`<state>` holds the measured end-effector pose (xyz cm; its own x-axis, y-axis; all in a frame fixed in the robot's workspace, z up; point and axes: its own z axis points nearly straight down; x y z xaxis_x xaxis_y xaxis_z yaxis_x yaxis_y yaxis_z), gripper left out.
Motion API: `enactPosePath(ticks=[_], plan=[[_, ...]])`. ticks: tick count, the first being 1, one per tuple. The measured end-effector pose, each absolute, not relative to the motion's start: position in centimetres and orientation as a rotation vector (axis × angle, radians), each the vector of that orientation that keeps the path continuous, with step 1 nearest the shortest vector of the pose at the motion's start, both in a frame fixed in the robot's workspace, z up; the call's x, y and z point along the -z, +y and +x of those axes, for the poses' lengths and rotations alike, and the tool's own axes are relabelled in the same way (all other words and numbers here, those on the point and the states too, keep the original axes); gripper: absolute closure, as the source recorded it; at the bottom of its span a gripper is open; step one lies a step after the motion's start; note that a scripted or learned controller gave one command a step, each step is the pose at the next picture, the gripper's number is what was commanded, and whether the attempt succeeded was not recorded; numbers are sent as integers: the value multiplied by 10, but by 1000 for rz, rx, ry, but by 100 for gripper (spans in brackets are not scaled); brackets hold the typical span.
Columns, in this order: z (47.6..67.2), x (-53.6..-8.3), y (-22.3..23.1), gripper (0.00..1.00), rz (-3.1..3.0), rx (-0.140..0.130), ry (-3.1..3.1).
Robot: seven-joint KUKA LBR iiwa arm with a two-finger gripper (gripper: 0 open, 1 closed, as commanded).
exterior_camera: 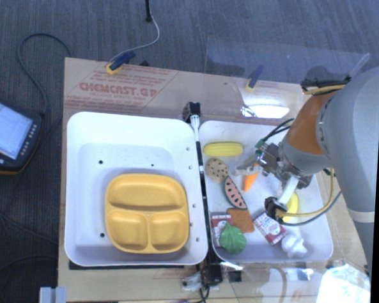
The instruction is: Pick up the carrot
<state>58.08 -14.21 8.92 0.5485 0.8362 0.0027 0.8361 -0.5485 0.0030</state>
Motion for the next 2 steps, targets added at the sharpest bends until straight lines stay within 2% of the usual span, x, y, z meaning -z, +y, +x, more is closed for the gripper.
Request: enactPosePath(ticks=[1, 2], plan=[[581, -100, -144, 100, 2755, -1, 1494], [656, -194, -98, 100, 2879, -6, 1250]])
